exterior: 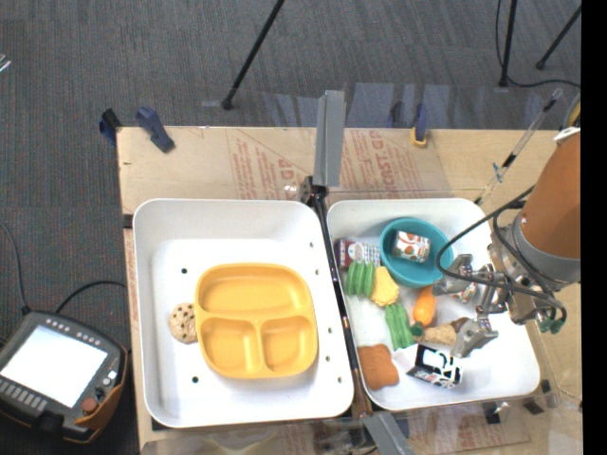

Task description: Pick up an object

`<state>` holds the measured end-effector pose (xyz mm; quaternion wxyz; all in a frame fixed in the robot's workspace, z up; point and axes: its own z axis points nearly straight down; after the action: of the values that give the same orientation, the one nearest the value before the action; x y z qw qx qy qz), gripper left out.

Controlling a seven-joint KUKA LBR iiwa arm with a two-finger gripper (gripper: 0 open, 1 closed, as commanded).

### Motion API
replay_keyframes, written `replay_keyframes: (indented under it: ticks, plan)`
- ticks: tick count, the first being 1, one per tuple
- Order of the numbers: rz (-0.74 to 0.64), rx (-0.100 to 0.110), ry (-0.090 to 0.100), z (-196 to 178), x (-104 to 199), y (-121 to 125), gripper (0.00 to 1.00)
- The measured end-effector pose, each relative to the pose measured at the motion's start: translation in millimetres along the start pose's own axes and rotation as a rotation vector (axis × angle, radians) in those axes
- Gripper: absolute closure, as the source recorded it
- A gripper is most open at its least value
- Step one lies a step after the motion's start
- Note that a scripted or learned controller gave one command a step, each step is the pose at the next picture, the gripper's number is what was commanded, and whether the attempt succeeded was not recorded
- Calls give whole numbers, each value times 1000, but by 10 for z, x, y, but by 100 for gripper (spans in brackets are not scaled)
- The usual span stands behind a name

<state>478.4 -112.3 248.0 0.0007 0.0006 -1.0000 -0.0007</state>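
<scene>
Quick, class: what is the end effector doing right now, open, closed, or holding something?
End effector: low over the right bin, above the toy food; its open or closed state cannot be told, and nothing is visibly held.

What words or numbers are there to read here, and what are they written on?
Red printing on the cardboard sheet behind the bins: upside down and too blurred to read.
Red and white label on the small carton in the teal bowl: too small to read.
Black and white box: markings unreadable.
Pendant screen: glare hides any text.
</scene>
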Motion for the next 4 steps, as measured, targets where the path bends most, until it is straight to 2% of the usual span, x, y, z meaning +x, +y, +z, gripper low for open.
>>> replay_keyframes:
  ticks: [1, 2, 3, 4]
  plan:
    - [141, 1, -10, 1324, -260, -100, 0]
    - [215, -2, -22, 1509, -783, 319, 0]
    - [252, 2, 7, 1624, -1398, 234, 0]
    - [182, 1, -1, 1607, -542, -286, 0]
